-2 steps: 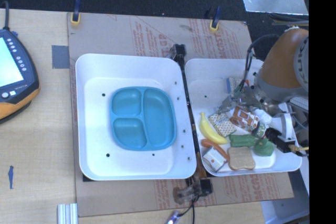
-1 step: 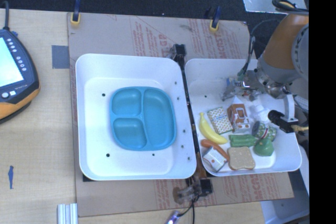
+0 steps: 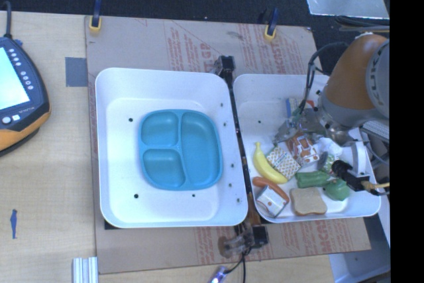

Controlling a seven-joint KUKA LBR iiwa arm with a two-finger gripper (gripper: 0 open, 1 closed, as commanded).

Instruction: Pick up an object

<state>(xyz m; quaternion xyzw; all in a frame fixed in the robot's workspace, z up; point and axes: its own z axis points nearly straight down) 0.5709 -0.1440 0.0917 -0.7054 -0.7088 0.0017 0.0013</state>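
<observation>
The right bin point(image 3: 265, 93) holds a heap of toy food. A yellow banana point(image 3: 267, 164) lies near its left wall, with an orange carrot point(image 3: 270, 185) and a small white box point(image 3: 269, 199) below it. A bread slice point(image 3: 309, 201) lies at the front, and green pieces point(image 3: 318, 178) lie to its upper right. A checkered cracker point(image 3: 283, 160) and a red-and-white packet point(image 3: 306, 149) sit mid-bin. My gripper point(image 3: 296, 126) is low over the heap's upper part, close to the packet. The arm's orange band point(image 3: 351, 79) hangs above it and hides the bin's right side.
The left bin point(image 3: 119, 96) holds a blue divided plate point(image 3: 180, 148). A tablet-like pendant point(image 3: 16, 93) lies at the bench's far left. Clamps point(image 3: 96, 22) hold the cardboard's back edge. A black latch point(image 3: 226, 65) sits between the bins.
</observation>
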